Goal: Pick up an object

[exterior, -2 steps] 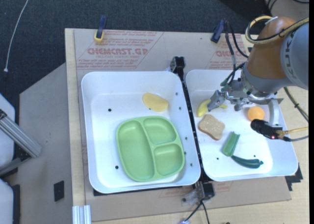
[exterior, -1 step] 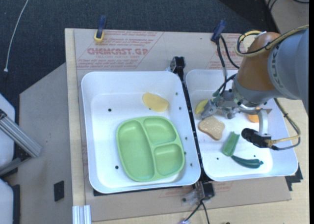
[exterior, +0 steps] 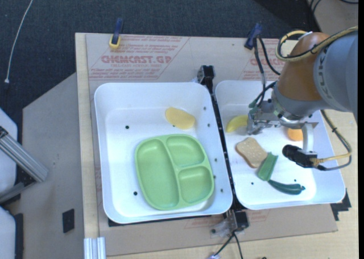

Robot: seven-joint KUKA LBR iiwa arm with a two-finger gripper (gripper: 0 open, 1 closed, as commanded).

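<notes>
pick target assessment: right bin contents

the nearest candidate is the yellow piece [exterior: 236, 123], lying on the floor of the right bin [exterior: 318, 195] against its left wall, just beside the hand [exterior: 260, 121]. it looks like a small moulded toy food item: judged light, rigid and smooth, so likely to slip under a shallow pinch. take hold across its narrow width, at mid-length, clear of the bin wall.

the toast slice [exterior: 251, 151] lies flat just below it. judged light and stiff; its flat faces leave only thin edges to grip. the green block [exterior: 267, 166] touches the slice's lower right corner, so a pinch there may disturb both. the dark green pod [exterior: 287, 186] lies apart near the bin's front edge; it is long and thin, best taken across its middle. the orange piece [exterior: 294, 134] sits partly hidden behind the arm.

hand state: it hangs low over the right bin's upper left area; whether it is apart or together cannot be told, and nothing is seen between its tips.

count, right bin: five items, one of each.

count, left bin [exterior: 108, 138]: one green divided plate [exterior: 173, 170] with three compartments, and one pale yellow piece [exterior: 180, 117] just above it.

both bins stand side by side on the table [exterior: 91, 59].
</notes>
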